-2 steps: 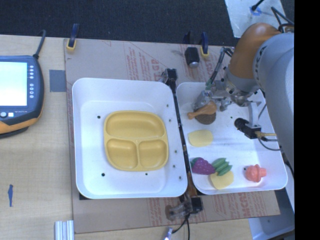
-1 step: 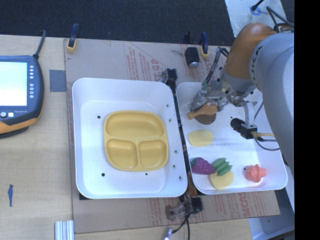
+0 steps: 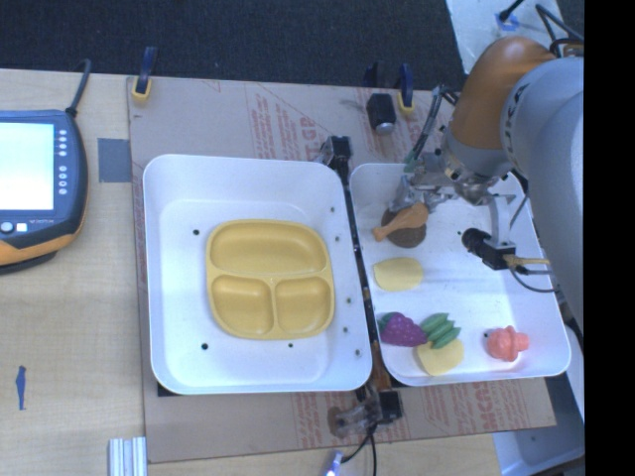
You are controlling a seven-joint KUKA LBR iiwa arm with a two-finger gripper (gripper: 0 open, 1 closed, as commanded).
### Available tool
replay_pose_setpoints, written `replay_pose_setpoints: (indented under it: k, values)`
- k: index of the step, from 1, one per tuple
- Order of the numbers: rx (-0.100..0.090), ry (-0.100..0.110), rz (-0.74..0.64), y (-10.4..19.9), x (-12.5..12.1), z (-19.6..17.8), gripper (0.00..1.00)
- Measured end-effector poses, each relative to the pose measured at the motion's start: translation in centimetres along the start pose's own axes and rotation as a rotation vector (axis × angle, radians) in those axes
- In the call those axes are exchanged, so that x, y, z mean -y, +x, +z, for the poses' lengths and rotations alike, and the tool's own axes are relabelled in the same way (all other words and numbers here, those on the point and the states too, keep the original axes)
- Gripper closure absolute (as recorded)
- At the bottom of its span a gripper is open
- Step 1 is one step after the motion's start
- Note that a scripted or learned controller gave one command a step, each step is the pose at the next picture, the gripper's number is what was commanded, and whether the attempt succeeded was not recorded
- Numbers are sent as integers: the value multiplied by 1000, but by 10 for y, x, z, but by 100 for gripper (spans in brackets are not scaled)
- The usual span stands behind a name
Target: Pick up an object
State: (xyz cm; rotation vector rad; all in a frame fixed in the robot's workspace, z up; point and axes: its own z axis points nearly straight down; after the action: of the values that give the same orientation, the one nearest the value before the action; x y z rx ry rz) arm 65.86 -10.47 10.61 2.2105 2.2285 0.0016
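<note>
My gripper (image 3: pixel 419 188) hangs over the far part of the right bin (image 3: pixel 541 310), just above a brown round object with a tan handle (image 3: pixel 402 224). I cannot make out whether that object is between the gripper's tips or only lies below them. Closer to the front of this bin lie a pale yellow oval piece (image 3: pixel 398 273), a purple bunch of grapes (image 3: pixel 401 329), a yellow piece with green leaves (image 3: pixel 440 347) and a pink-orange piece (image 3: pixel 507 343).
The left bin (image 3: pixel 169 266) holds a yellow divided plate (image 3: pixel 270 277). A tablet-like pendant (image 3: pixel 35 181) lies on the bench at the far left. The grey arm with its orange band (image 3: pixel 496 87) fills the upper right.
</note>
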Motion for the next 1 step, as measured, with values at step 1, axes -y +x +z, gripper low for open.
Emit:
replay_pose_setpoints:
  k: [1]
  values:
    - [-4,3,1,146,0,-87,100]
